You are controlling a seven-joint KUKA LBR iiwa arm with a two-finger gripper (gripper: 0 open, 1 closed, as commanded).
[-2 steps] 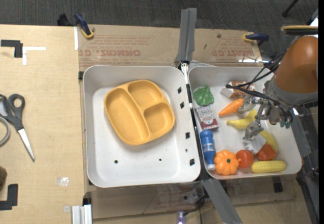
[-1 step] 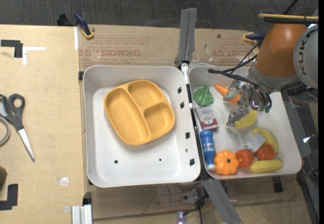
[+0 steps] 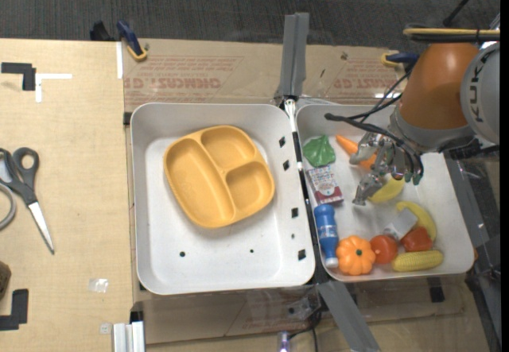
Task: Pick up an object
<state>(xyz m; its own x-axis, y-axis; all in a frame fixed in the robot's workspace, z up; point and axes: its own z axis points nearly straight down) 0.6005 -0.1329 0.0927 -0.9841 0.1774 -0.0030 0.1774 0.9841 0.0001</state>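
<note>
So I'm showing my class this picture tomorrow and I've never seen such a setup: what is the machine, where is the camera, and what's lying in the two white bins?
It's one robot arm, grey and orange, reaching in from the right; the camera looks down from above. Its claw hangs over the right bin, near a yellow toy. That bin holds toy food: a carrot, banana, pumpkin, tomato, corn, plus a blue bottle. The left bin holds a yellow divided plate. Scissors lie on the bench.

Right bin crowded, left bin roomier.
I see bare floor mid right bin [image 3: 457, 207]; pumpkin [image 3: 355, 255], tomato [image 3: 383, 247], corn [image 3: 413, 261] crowd its near wall; yellow plate [image 3: 219, 176] fills left bin [image 3: 151, 263].
</note>
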